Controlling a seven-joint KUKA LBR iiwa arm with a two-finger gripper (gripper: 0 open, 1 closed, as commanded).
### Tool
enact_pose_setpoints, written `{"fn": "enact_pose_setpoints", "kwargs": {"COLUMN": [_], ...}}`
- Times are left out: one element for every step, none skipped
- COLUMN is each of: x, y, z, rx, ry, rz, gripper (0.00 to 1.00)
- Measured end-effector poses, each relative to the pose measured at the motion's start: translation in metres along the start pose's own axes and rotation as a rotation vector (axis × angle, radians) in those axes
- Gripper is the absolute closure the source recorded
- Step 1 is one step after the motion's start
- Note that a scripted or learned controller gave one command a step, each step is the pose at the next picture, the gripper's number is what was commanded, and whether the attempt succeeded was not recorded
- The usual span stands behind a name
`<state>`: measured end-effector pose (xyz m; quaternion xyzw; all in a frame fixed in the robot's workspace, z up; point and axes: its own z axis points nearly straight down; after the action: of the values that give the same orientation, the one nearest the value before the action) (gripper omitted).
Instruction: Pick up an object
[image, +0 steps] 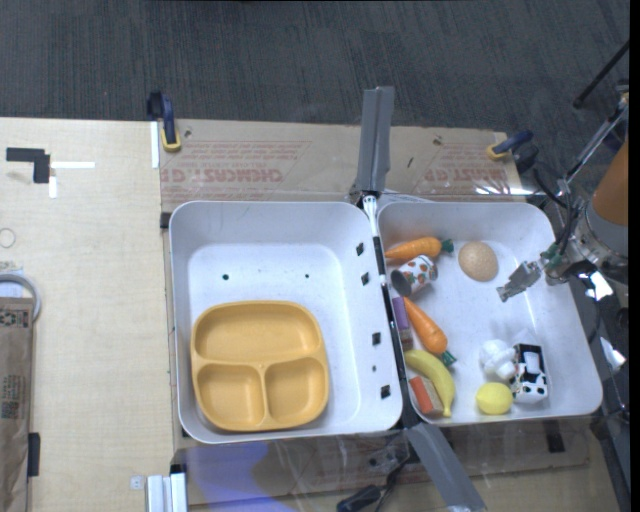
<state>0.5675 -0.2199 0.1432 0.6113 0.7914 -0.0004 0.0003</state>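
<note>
The right bin (560, 330) holds several toy foods. A carrot (413, 248) lies at its back left, beside a small patterned can (415, 272). A brown egg (479, 261) sits near the back. A second carrot (425, 322) and a banana (432, 375) lie along the left wall. A lemon (494, 398), a white garlic-like piece (497, 355) and a black-and-white cow toy (530, 372) are at the front right. My gripper (518, 282) hangs over the bin's right side, just right of the egg, with nothing seen in it.
The left bin (200, 240) holds a yellow divided plate (260, 362). A grey post (376, 140) rises behind the divider between the bins. A purple strip (400, 312) and a red piece (424, 397) lie along the right bin's left wall. Clamps sit on the cardboard behind.
</note>
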Motion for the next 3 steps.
{"fn": "enact_pose_setpoints", "kwargs": {"x": [0.02,0.029,0.025], "y": [-0.054,-0.082,-0.083], "z": [0.053,0.051,0.043], "rx": [0.003,-0.001,-0.001], "ry": [0.014,0.015,0.007], "rz": [0.066,0.268,0.273], "gripper": [0.0,0.0,1.0]}}
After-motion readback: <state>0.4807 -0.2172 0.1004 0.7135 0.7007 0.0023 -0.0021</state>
